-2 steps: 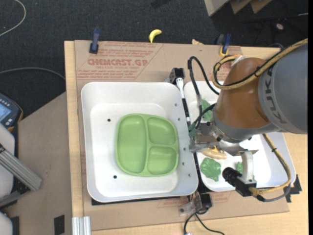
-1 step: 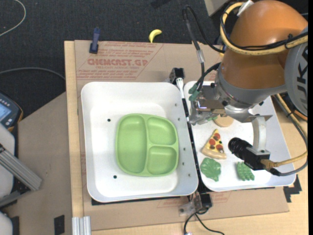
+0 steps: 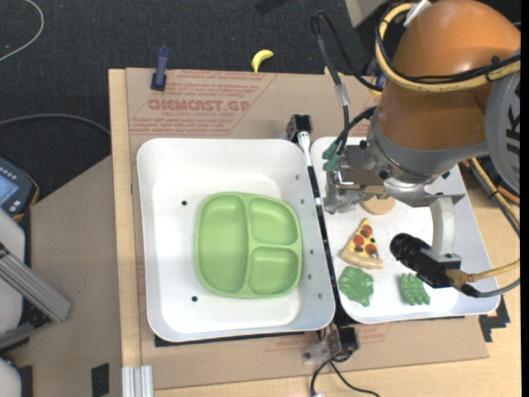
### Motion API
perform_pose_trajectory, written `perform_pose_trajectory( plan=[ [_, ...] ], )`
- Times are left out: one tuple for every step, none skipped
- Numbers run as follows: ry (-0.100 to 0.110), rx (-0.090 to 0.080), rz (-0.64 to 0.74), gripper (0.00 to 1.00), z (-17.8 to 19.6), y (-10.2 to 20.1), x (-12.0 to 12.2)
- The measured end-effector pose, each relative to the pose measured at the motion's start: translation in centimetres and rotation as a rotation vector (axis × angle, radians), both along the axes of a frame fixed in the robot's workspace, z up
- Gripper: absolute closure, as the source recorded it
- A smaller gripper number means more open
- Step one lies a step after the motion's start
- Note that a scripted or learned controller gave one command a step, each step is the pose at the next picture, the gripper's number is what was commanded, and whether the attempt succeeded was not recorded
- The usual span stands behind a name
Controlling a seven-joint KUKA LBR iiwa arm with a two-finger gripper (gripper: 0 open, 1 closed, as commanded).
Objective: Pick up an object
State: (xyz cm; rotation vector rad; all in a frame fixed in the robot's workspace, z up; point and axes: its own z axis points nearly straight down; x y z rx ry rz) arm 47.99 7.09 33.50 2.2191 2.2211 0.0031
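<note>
Left bin [image 3: 165,246]: a white bin with a green plate [image 3: 246,244] lying flat in the middle of it. The plate has three parts.
Right bin [image 3: 475,230]: a white bin touching the left bin along one side. The toys are in here.
Pizza slice [image 3: 363,244]: a small toy slice with red dots, near the middle of the right bin.
Leafy green toy [image 3: 356,285]: just below the pizza slice, close to the front wall of the right bin.
Second green toy [image 3: 414,289]: to the right of the leafy one, near the front wall too.
Tan round thing [image 3: 379,206]: partly hidden under the arm, just above the pizza slice.
Arm [image 3: 438,81]: big, orange and grey. It hangs over the back part of the right bin.
Claw [image 3: 343,190]: it is low over the right bin, near the wall between the bins. I cannot tell if it is gripping anything.
Surface [image 3: 207,106]: brown board with red letters, under both bins.
Yellow thing [image 3: 262,58]: small and curved, at the far edge of the surface.
</note>
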Motion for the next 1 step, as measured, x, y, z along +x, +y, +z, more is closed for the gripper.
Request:
perform_pose_trajectory(
  plan=[
    [-0.009, 0.005, 0.007, 1.0, 9.24, 6.18, 0.0]
  ],
)
